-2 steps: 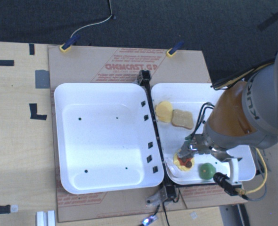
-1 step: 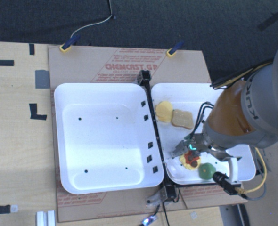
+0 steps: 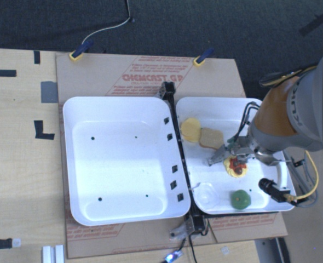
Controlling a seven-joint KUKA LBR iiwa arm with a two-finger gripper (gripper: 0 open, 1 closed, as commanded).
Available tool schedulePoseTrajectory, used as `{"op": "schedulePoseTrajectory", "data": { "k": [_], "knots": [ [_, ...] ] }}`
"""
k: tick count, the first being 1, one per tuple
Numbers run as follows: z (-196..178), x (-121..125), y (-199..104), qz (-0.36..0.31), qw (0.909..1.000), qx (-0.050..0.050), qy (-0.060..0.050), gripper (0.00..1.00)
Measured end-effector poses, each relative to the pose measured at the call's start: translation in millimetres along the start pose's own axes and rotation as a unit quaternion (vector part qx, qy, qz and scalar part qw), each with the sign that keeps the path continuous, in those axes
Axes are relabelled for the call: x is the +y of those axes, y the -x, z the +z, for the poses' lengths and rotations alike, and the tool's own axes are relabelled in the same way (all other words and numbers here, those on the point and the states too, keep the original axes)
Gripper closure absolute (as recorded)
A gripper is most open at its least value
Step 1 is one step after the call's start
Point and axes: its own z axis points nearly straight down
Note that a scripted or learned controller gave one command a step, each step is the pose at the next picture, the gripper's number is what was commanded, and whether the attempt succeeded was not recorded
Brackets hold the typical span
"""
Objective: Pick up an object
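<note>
Cardboard [image 3: 150, 75] underlies both bins on dark carpet [image 3: 205, 15]; tool [image 3: 227, 153], grip state unclear, hovers over right bin [image 3: 216, 106].

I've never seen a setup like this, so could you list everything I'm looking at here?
White bins: two, side by side on the cardboard sheet.
Cardboard sheet: one, brown with red print, under the bins.
Clamps: two, blue and yellow, at the sheet's far edge.
Yellow round piece: one, right bin, far left.
Tan bread-like piece: one, touching the yellow piece.
Red and yellow item: one, right bin, under the gripper.
Green ball-like item: one, right bin, near edge.
Clear round item: one, right bin, near left corner; hard to identify.
Arm: one, grey with orange band, from the right.
Gripper: one, low over the red and yellow item.
</note>
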Motion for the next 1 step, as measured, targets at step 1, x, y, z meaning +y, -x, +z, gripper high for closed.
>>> {"op": "schedulePoseTrajectory", "data": {
  "k": [1],
  "knots": [
    [1.0,107.8,-24.2,-0.003,1.0000,-0.003,0.003,0.00]
  ]
}}
